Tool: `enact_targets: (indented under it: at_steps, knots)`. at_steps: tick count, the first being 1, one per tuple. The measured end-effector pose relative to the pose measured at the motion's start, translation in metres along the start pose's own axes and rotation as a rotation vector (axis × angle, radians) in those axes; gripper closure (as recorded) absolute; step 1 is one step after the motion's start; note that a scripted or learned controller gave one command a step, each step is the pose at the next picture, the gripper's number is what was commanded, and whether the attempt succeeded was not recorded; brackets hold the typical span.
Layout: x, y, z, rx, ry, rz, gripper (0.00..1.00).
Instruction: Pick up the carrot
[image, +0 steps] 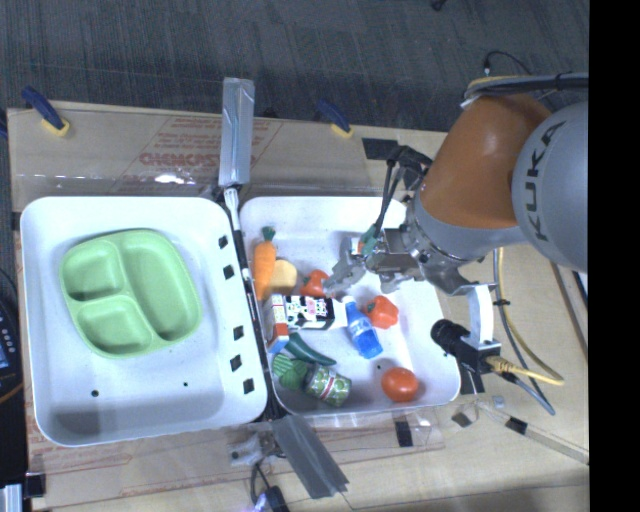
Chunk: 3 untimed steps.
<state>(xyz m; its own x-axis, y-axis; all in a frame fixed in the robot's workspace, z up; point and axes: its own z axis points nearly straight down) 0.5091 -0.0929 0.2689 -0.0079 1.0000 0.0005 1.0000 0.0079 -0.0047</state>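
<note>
While the grey arm (500, 190) reaches in over the right bin (320, 215), its gripper (345, 272) hangs low above the clutter near that bin's middle; whether it is released or clenched cannot be told from this slant. To the gripper's left, near but apart, the carrot (264, 266) lies against the bin's left wall, green top pointing away toward the far rim, with a small yellowish piece (285, 273) touching its side. Just below the gripper sits a black-and-white carton (312, 311), with a blue bottle (362, 332) and a tomato (400, 384) further toward the near rim. Far off to the gripper's left, the other bin (40, 330) holds a green divided plate (127, 290).
</note>
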Motion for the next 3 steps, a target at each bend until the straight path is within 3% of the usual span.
enact_targets:
  at_steps: [1, 2, 3]
  knots:
    - [0.007, 0.039, 0.064, 0.002, 0.0, -0.028, 0.0]
    - [0.006, 0.039, 0.054, 0.003, -0.001, -0.032, 1.0]
    - [0.006, 0.039, 0.054, 0.003, -0.001, -0.032, 0.0]
